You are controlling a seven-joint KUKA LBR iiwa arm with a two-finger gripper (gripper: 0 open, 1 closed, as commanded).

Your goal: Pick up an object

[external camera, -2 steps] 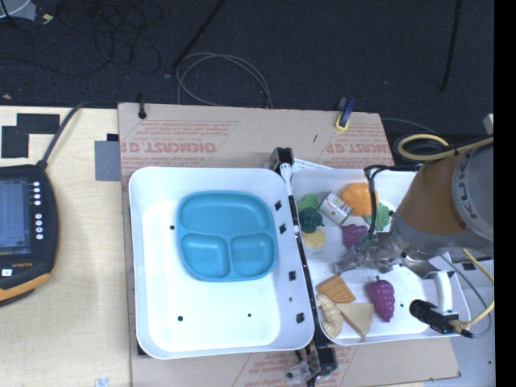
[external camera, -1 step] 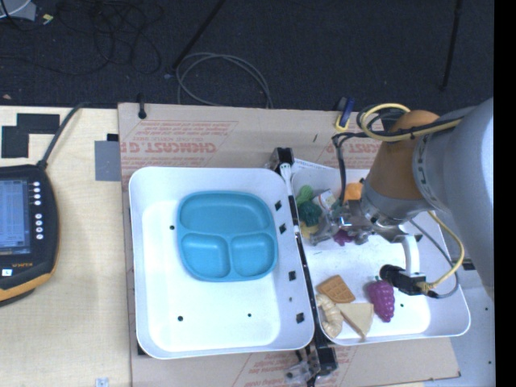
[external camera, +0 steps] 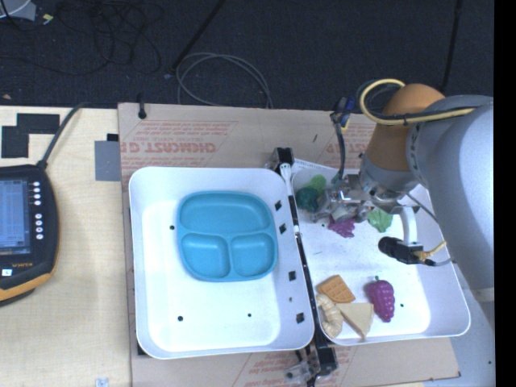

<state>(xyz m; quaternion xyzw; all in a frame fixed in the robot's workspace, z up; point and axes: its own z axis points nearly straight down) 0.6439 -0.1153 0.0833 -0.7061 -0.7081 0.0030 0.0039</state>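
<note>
While the arm [external camera: 451, 160] reaches in over the right bin [external camera: 439, 317], its gripper [external camera: 345, 204] sits low at the bin's far end, among a green toy [external camera: 310, 193], a small purple piece [external camera: 343, 228] and a light green piece [external camera: 380, 218]. Whether it grips anything, I cannot tell. Purple grapes [external camera: 381, 298], a cracker [external camera: 336, 289] and a cheese wedge [external camera: 357, 318] lie near the front. A blue divided plate [external camera: 226, 236] rests in the left bin [external camera: 153, 297].

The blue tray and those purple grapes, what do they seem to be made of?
The blue tray looks like moulded plastic: one even colour, matte, with soft rounded compartment edges. The purple grapes look like plastic or rubber toy food: uniform colour with a slight sheen; which of the two I can't tell.
</note>
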